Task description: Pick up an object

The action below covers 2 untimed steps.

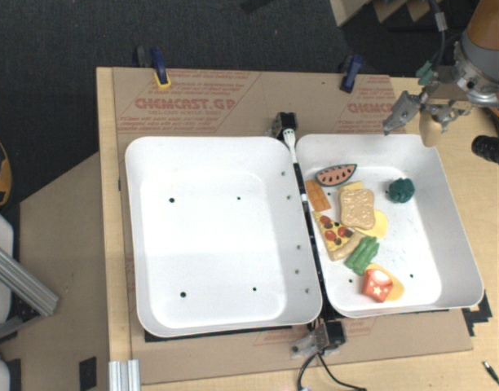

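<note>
Hand (pixel 414 119) open above right bin (pixel 445 218) far rim.

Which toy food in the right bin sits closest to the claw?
The dark green broccoli-like piece. It lies alone toward the right bin's far right side, below the claw; the other toys cluster along the bin's left side.

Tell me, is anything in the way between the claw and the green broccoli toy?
Nothing visible is. The claw hangs above the right bin's back rim, and the broccoli sits alone on bare white floor.
</note>
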Motion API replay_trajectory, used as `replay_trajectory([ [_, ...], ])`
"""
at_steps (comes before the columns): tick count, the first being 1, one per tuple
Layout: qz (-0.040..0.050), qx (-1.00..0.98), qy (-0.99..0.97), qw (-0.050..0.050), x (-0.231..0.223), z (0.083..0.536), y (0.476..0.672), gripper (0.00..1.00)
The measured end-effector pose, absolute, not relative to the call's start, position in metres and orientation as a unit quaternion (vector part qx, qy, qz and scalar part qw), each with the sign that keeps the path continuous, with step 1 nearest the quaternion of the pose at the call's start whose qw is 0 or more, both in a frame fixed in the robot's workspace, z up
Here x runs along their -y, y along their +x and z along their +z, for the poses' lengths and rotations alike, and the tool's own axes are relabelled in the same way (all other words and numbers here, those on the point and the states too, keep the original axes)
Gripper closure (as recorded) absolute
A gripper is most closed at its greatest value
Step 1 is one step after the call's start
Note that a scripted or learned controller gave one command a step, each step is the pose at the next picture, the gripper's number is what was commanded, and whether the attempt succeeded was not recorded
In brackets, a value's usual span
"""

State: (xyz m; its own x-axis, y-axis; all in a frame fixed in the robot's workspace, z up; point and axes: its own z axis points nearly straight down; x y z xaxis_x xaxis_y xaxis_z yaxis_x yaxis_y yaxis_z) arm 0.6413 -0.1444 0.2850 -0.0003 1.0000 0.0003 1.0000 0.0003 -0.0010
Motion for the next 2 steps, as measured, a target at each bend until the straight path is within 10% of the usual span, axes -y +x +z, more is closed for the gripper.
replay_trajectory([
  [1, 0.0045, 0.705, -0.709, 0.006, 0.209, 0.120, 0.636, 0.00],
  [2, 0.0009, 0.706, -0.708, 0.002, 0.209, 0.084, 0.570, 0.00],
])
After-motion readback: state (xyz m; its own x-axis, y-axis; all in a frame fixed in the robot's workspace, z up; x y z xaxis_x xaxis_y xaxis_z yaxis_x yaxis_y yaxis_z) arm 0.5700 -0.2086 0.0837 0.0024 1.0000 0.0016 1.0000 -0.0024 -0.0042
